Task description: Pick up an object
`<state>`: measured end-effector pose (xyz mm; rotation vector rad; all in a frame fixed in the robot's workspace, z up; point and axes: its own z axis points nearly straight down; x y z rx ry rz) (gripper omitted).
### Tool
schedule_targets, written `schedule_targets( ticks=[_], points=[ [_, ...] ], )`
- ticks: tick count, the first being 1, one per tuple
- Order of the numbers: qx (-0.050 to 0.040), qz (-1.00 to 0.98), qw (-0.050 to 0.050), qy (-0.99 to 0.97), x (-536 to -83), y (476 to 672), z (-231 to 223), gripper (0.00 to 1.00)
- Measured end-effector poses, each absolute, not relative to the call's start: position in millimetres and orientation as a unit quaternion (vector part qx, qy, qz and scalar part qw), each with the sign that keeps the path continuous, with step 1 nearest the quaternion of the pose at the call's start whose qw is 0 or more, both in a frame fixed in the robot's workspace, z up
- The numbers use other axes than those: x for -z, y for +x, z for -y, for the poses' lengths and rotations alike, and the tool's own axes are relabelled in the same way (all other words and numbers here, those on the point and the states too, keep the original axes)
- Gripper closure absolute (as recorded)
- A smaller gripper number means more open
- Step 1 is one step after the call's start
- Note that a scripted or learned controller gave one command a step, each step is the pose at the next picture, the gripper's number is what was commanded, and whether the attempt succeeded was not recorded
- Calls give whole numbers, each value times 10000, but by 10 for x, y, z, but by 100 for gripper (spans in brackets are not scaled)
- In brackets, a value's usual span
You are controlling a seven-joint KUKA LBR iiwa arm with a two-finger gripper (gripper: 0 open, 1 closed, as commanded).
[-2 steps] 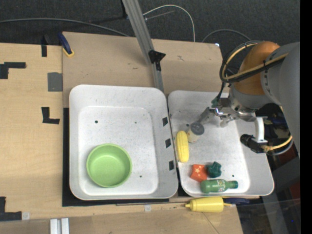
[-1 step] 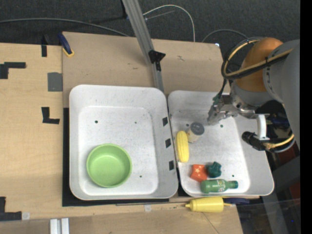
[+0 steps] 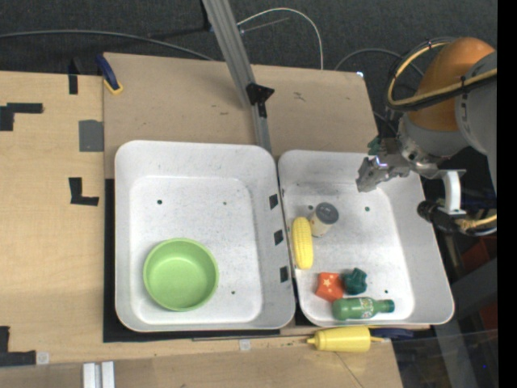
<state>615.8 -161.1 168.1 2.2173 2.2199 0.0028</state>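
Above the right bin's [image 3: 420, 241] far corner, the arm's tool [image 3: 370, 176], grip state unclear.

Tan bench [image 3: 186, 95], dark carpet floor [image 3: 97, 6]

The grey arm with its orange band [image 3: 452, 79] runs off the frame's right edge; its small metal gripper [image 3: 373, 174] is too small to read
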Motion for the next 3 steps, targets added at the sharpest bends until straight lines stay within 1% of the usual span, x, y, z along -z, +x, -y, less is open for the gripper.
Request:
schedule_targets(
  ticks=[1, 2, 3],
  points=[
    [-9, -7079, 16, 7063, -2119, 6206, 1573, 100],
    [-12, -7077, 23, 7065, -2686, 6121, 1561, 100],
    [1, -7089, -7, 7053, -2657, 6114, 1123, 100]
  ],
)
